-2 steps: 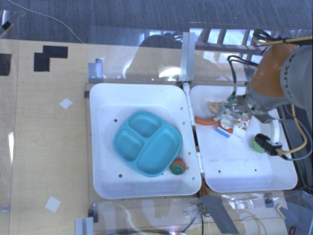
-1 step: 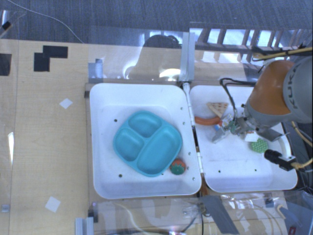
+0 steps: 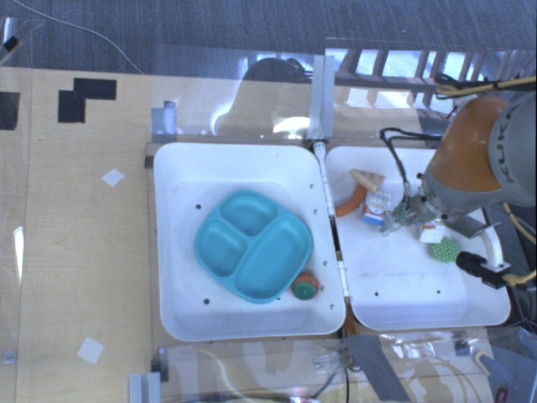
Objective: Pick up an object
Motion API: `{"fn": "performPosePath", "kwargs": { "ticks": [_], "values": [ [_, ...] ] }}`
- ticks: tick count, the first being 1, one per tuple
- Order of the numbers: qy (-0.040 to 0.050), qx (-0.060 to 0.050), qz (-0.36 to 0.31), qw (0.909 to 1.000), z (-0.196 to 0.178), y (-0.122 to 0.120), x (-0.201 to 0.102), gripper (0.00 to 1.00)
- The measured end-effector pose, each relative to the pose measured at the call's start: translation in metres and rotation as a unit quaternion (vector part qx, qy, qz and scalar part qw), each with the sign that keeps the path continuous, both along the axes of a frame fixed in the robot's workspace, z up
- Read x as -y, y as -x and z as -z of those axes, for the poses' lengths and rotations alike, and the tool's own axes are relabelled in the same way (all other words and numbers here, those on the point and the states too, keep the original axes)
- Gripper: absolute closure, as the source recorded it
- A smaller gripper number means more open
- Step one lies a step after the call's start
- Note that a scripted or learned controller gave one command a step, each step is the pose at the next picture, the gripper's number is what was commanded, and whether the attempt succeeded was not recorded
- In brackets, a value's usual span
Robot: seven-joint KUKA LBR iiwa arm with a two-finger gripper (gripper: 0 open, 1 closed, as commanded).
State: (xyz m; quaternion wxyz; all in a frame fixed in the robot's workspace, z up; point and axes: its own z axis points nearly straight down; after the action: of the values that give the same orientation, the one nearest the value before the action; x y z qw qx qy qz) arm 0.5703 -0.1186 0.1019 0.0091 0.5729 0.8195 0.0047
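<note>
While two white bins sit side by side, the left bin (image 3: 172, 250) holds one blue divided plate (image 3: 252, 245) and one small ball (image 3: 304, 287) — the gripper (image 3: 409, 211) hangs low in the right bin (image 3: 403, 296) among several small items (image 3: 375, 209).

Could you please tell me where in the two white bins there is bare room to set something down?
The left white bin has bare floor left of the blue divided plate and above it. The right white bin is free along its lower half. Its upper part is crowded: orange curved piece, small clear packet, green knobbly object, gripper.
</note>
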Motion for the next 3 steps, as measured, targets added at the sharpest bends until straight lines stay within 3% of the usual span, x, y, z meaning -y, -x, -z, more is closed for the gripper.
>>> {"fn": "performPosePath", "kwargs": {
  "ticks": [1,2,3],
  "values": [
    [0.0013,-0.004,-0.08,0.9968,0.012,-0.017,-0.022,1.0],
    [0.0008,-0.004,-0.08,0.9968,0.013,-0.017,-0.023,0.0],
    [0.0,-0.012,-0.086,0.9963,0.016,-0.073,-0.018,0.0]
  ]
}}
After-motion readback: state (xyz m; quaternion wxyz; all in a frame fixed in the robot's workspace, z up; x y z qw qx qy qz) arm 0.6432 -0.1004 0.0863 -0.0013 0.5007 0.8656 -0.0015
